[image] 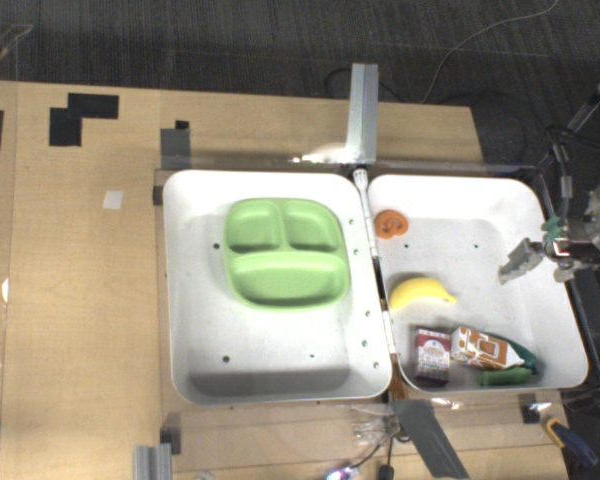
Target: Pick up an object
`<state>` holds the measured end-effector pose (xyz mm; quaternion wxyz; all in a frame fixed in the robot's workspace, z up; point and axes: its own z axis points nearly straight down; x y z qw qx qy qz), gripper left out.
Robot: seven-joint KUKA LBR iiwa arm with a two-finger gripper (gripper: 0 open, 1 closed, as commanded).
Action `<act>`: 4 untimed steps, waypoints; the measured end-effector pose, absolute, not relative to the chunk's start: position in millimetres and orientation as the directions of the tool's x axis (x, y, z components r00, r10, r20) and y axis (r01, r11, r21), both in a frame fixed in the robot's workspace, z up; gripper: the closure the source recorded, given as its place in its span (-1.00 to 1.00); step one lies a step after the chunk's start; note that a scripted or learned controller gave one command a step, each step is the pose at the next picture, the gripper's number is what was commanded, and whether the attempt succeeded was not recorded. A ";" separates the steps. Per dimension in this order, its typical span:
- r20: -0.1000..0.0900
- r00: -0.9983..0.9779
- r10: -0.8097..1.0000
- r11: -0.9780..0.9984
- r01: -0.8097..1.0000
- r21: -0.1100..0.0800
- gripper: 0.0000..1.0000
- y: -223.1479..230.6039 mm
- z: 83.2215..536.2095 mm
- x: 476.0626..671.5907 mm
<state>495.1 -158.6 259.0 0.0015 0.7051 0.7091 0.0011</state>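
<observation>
My gripper (523, 259) hangs over the right bin (480, 203); whether it's clenched, I can't tell. The banana (421, 292) sits left of it and could roll off on a misjudged descent.

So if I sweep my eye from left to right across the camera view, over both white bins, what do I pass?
Green divided plate in the left bin → orange round item → yellow banana → dark red packet → orange-and-white carton → the arm's fingers over the right bin.
</observation>
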 end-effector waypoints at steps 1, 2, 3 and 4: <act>0.000 -0.192 0.981 0.192 0.981 0.002 -1.00 -92.6 141.8 489.8; -0.004 -0.219 0.976 0.219 0.976 0.014 -1.00 -89.7 91.8 502.9; -0.001 -0.273 0.962 0.273 0.962 0.004 -1.00 -100.7 103.4 488.0; -0.002 -0.240 0.971 0.240 0.971 0.006 -1.00 -91.1 142.7 565.9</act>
